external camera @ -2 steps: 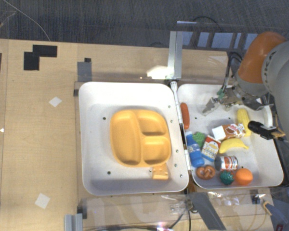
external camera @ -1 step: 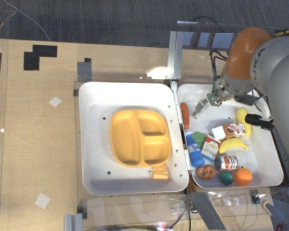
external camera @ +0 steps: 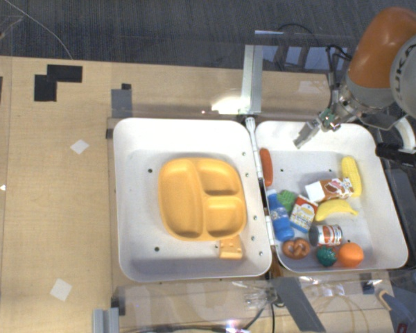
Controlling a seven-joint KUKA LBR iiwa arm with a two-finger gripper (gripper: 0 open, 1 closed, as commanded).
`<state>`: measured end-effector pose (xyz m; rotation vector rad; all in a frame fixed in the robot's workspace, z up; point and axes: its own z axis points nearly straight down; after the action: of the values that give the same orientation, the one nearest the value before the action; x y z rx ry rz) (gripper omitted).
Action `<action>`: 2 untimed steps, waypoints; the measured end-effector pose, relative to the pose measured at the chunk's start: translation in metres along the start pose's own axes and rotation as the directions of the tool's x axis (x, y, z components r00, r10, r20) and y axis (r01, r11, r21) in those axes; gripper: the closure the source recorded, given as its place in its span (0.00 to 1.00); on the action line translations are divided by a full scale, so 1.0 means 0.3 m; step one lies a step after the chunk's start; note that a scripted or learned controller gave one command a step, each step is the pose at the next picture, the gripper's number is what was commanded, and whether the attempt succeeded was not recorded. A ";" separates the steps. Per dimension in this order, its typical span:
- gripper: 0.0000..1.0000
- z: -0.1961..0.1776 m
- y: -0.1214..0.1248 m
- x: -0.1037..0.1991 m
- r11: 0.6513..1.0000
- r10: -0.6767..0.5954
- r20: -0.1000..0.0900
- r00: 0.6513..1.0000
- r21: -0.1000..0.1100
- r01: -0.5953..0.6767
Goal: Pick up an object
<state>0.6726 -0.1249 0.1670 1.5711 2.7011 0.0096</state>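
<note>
Crowding the right bin [external camera: 381, 148]: two bananas [external camera: 351, 175], one orange [external camera: 351, 254], one can [external camera: 328, 235].
Left bin [external camera: 128, 200]: one yellow tray [external camera: 200, 198]. Whether the gripper's [external camera: 317, 126] fingers are open is unclear.

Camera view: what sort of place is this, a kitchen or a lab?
Most likely a robotics lab bench. Two white bins sit in metal brackets, the right one holding toy food such as a banana, while a grey-and-orange arm's end effector hangs above it.

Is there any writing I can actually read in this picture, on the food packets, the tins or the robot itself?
No text reads clearly.
Arm: grey letters at the picture's right edge, cut off, unreadable.
Red and white packet: printing too blurred to read.
Small carton: label too small to read.
Can: label blurred.
Blue item: no legible marks.
</note>
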 end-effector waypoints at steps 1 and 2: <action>0.00 0.016 -0.147 -0.233 0.981 0.196 -0.003 0.981 0.009 -0.196; 0.00 0.197 -0.209 -0.143 0.995 0.097 -0.008 0.995 0.011 -0.097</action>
<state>0.6404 -0.1936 0.1074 1.7076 2.6326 0.0027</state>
